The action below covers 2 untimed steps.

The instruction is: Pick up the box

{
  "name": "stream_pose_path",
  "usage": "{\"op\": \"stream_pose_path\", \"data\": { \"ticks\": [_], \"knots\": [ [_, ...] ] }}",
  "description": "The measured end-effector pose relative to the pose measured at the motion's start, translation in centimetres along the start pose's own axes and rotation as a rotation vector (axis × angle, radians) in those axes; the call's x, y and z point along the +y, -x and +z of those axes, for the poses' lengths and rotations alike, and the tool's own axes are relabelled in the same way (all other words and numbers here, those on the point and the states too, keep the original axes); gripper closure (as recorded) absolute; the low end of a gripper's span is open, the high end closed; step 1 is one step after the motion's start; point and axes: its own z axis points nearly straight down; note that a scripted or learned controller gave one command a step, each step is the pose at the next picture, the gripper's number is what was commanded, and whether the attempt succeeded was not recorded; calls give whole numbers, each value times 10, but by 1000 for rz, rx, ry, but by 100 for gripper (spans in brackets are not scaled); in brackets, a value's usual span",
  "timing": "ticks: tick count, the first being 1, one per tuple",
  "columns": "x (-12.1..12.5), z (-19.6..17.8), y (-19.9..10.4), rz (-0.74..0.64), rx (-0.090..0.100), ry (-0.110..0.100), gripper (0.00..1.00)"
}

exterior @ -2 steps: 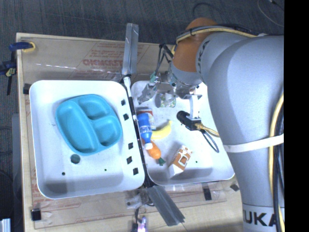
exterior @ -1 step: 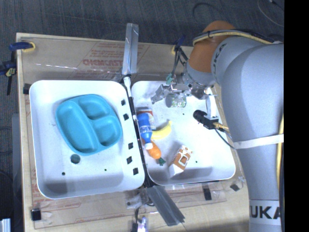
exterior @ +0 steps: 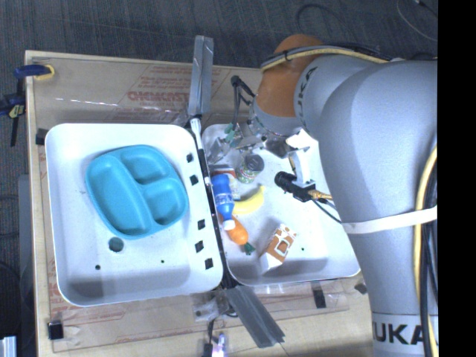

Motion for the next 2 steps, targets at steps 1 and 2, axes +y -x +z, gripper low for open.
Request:
{"op": "stream_pose_path", "data": {
  "ticks": [1, 2],
  "knots": [
    [0, -8, -3, -5, 5, -3, 100],
    [-161, -128, -63, 123, 16, -16, 100]
  ]
}}
